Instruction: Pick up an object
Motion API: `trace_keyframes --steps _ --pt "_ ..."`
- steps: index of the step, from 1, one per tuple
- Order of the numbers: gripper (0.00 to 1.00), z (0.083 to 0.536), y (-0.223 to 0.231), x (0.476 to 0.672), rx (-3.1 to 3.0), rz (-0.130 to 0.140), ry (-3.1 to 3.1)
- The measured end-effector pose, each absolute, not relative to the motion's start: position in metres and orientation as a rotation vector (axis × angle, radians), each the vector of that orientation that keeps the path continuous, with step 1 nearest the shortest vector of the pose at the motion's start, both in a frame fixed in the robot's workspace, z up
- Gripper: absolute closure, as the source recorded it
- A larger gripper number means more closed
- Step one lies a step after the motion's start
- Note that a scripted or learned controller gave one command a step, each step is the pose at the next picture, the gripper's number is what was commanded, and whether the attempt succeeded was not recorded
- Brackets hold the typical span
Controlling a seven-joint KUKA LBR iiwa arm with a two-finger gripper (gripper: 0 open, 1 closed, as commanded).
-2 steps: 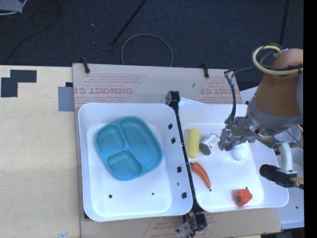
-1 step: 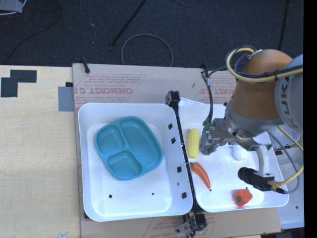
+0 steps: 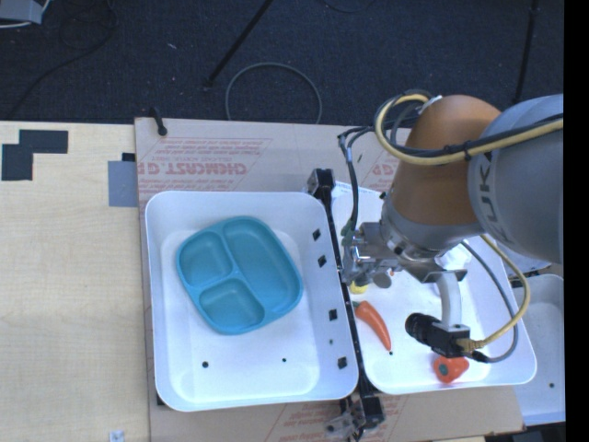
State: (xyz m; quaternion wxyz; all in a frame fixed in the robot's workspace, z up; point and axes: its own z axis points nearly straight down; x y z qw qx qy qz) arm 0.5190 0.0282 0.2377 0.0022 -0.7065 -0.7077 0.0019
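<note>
The tabletop [image 3: 64, 274] carried two white bins side by side, and the grey arm [image 3: 515, 182] with its orange band hung over the right bin [image 3: 515, 371]. The left bin [image 3: 184, 376] held a blue divided plate [image 3: 239, 273], lying flat and well apart from the arm. In the right bin lay an orange carrot [image 3: 374, 324] near the dividing wall, and a small red piece [image 3: 451, 368] near the front edge. The end effector [image 3: 368, 270] hovered just above the carrot's upper end, close to the wall; whether it was spread or pressed together could not be told. A descent so near the wall risked striking the rim, and the slim, slanted carrot could roll aside.
</note>
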Motion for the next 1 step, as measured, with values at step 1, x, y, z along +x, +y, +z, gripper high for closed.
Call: trace_keyframes --steps 1 --pt "1.0 0.2222 0.078 0.5187 -2.213 0.007 -2.221"
